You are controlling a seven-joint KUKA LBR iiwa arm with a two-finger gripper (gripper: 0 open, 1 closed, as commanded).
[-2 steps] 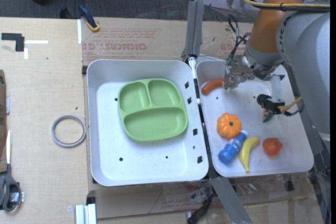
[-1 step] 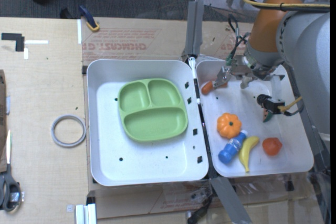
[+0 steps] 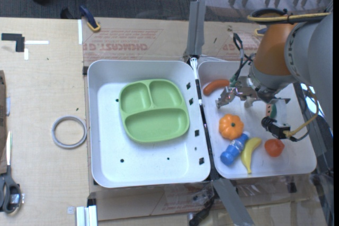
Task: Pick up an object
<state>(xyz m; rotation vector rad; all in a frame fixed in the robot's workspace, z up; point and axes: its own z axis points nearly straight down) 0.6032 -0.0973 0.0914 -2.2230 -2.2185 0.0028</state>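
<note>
A: So the arm (image 3: 296,50) hangs over the right bin (image 3: 296,164), end effector (image 3: 229,98) low near the orange sausage (image 3: 216,86). Can't tell how it's set from where I'm standing.

B: What's it gonna grab?

A: My guess is the little pumpkin (image 3: 231,127), sitting just below it. Looks like light, hard plastic and round, so probably slippery; I'd pinch across the middle. The banana (image 3: 250,152) is beside a blue bottle (image 3: 233,150). The sausage looks easier, squeeze across its narrow width. Small tomato (image 3: 274,147) sits apart.
</note>
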